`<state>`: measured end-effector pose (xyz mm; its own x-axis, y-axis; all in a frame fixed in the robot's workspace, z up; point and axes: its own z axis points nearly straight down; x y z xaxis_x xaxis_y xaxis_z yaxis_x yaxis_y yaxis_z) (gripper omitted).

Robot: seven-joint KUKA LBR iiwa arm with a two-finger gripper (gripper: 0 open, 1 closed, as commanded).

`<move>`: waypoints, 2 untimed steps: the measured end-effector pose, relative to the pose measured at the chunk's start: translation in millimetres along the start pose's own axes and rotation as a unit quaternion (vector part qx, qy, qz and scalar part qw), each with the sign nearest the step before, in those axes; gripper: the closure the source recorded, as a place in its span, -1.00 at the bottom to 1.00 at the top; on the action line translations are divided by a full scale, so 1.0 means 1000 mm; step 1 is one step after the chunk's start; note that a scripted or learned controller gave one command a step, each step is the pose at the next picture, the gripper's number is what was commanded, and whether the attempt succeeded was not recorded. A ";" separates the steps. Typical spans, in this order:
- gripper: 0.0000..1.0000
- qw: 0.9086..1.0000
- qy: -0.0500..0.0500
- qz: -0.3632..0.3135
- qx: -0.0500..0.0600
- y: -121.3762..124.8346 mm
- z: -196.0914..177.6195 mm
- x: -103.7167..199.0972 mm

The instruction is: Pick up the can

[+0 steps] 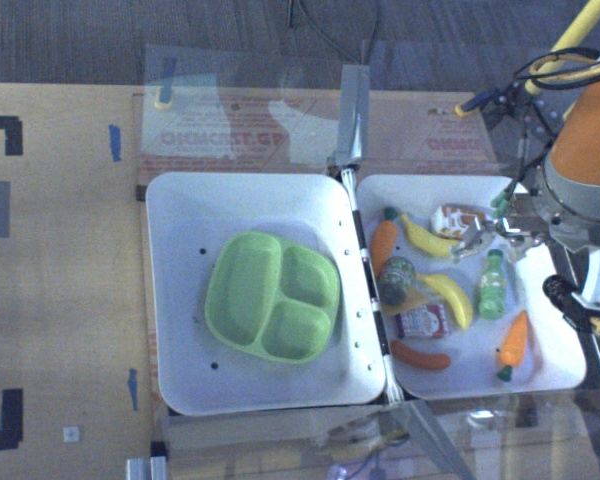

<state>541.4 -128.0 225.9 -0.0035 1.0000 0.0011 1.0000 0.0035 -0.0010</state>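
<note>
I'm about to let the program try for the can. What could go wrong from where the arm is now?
1. The can lies on its side, hemmed in by a banana, the red sausage and a dark round item, so the fingers may hit a neighbour.
2. The gripper sits over another banana, near the green bottle, and could grab the wrong item.

The wooden bench (60,298) bears two white bins (180,368) side by side, touching.
</note>
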 end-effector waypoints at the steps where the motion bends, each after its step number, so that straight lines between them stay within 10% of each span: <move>1: -1.00 0.999 -0.001 -0.034 -0.005 0.059 0.137 -0.004; 2: -1.00 0.995 -0.001 0.097 -0.002 0.102 0.139 -0.074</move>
<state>643.1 -201.9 86.8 0.1906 0.9817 -0.0014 0.9817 -0.1906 0.0032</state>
